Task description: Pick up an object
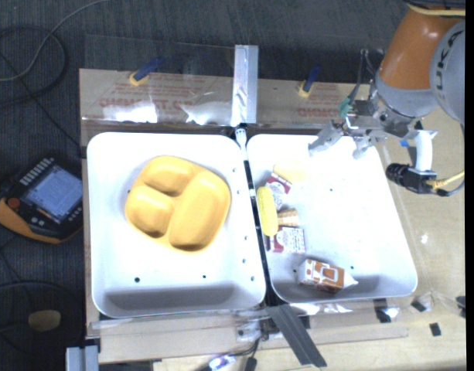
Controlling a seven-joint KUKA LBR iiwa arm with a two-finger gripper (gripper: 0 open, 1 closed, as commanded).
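Note:
My gripper [341, 143] hangs over the far edge of the right bin [376, 230], open with nothing between its fingers. Below it and to the left, along the bin's left wall, lie a pale yellow piece [289, 174], a yellow corn-like stick [265, 209], a red-and-white packet [278, 188] and another packet [288, 240]. A small brown carton [323, 275] rests near the front edge. A large yellow bun-shaped object [177, 202] sits in the left bin [113, 284].
A metal divider post [245, 83] stands behind the seam between the bins. Yellow clamps [145, 71] and clear plastic sheeting line the back board. A handheld pendant [43, 199] lies on the floor at the left. The right bin's middle and right side are bare.

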